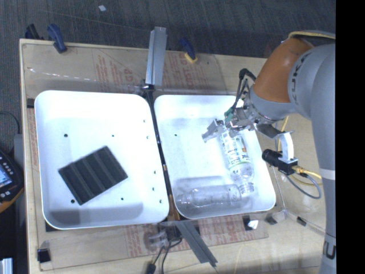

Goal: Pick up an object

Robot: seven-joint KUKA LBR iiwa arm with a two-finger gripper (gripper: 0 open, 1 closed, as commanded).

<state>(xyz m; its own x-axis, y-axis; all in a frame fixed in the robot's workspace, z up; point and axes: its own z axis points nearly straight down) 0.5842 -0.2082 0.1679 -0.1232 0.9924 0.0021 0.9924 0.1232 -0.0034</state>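
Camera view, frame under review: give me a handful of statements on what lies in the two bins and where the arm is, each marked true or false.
1. A dark ribbed slab lies in the left bin. True.
2. The right bin holds two clear plastic bottles. True: a labelled bottle and a bare bottle along the near wall.
3. The two bottles lie parallel. False: they lie roughly at a right angle, meeting near the bin's near right corner.
4. The gripper is over the left bin. False: it is over the right bin, at the labelled bottle's far end.
5. The slab stands upright against a wall. False: it lies flat, apart from the walls.
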